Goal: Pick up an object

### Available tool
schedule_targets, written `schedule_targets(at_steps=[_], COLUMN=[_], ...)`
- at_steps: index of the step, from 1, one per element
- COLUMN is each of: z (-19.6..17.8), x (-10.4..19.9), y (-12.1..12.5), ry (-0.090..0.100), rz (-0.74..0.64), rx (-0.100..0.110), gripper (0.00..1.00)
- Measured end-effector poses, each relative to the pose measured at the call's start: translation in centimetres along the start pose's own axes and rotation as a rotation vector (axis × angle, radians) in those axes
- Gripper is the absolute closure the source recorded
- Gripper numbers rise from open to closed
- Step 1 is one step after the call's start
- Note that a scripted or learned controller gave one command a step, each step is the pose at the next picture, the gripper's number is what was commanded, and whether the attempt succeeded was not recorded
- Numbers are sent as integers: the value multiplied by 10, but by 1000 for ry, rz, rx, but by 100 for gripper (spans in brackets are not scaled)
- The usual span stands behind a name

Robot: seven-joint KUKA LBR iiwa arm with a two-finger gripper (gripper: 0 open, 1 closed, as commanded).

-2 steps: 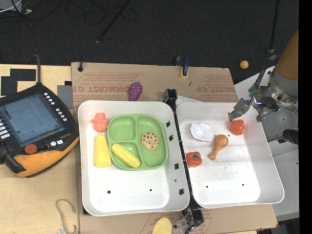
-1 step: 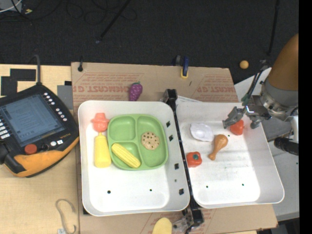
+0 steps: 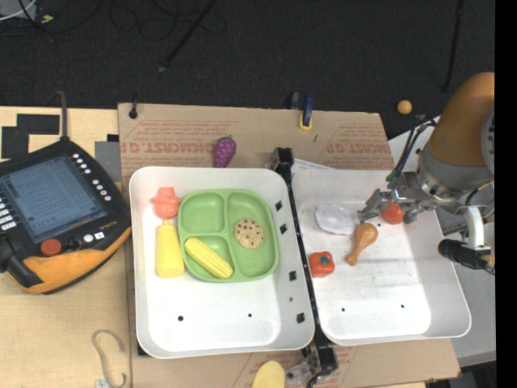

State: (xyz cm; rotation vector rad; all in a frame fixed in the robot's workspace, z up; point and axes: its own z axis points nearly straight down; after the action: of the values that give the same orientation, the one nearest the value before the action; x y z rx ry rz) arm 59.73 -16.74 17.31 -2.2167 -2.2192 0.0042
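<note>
The pincer (image 3: pixel 391 208) is seen low over the far right part of the right bin (image 3: pixel 420 322), clenched on what looks like a small red round thing (image 3: pixel 393 212), though the blur makes that hard to confirm. A smooth plastic drumstick (image 3: pixel 362 242) is lying just beside it, a red pepper (image 3: pixel 321 263) further left. A ridged yellow corn cob (image 3: pixel 209 257) is sat in the green divided plate (image 3: pixel 202 212) in the left bin.

The arm (image 3: pixel 464 136) runs off the right edge. A yellow object (image 3: pixel 269 374) at the near edge is cut off. Screen text on the tablet (image 3: pixel 48 192) is unreadable.
</note>
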Motion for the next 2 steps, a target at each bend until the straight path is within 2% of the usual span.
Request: schedule_targets(at_steps=[1,2], z=[55,88], x=[9,12], y=[-6,-6], ry=[1,0], rz=[4,1], rx=[1,0], gripper=[0,0])
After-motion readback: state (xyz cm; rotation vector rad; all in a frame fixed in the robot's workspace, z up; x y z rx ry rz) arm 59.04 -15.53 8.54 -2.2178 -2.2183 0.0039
